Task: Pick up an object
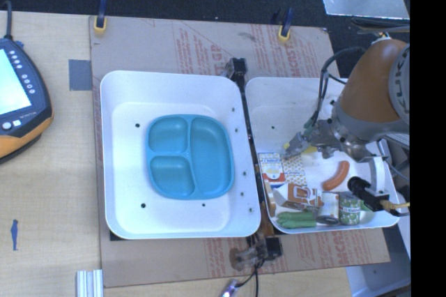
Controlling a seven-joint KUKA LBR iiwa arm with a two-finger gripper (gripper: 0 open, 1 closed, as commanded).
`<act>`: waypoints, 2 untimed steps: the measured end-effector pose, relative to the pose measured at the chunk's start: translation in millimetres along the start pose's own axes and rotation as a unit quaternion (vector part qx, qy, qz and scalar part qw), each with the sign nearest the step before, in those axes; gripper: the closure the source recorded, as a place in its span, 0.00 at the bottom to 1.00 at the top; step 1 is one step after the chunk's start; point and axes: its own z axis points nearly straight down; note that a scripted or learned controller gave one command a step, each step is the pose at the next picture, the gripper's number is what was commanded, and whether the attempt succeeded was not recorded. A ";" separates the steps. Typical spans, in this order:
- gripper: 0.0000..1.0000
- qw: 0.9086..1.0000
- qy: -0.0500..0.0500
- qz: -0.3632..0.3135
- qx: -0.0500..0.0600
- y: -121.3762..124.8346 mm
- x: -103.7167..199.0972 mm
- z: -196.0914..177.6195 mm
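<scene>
Here the tool (298,143) hovers over small printed cartons (273,171), its grip state and their writing unreadable.

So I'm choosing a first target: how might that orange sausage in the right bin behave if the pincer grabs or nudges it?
The sausage looks rounded and slightly curved, so a nudge would probably roll or swivel it. Its skin looks smooth, so it may slip from a pinch. It looks small and probably light. It lies mostly apart from the clutter, with the pincer close by.

I see two bins side by side: the left bin (115,149) holds a divided plate (189,156); the right bin (268,97) holds a sausage (335,175), packets (289,187) and a can (350,209) near its front.
</scene>
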 end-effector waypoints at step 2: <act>0.00 1.000 0.001 0.003 -0.002 79.2 24.4 28.4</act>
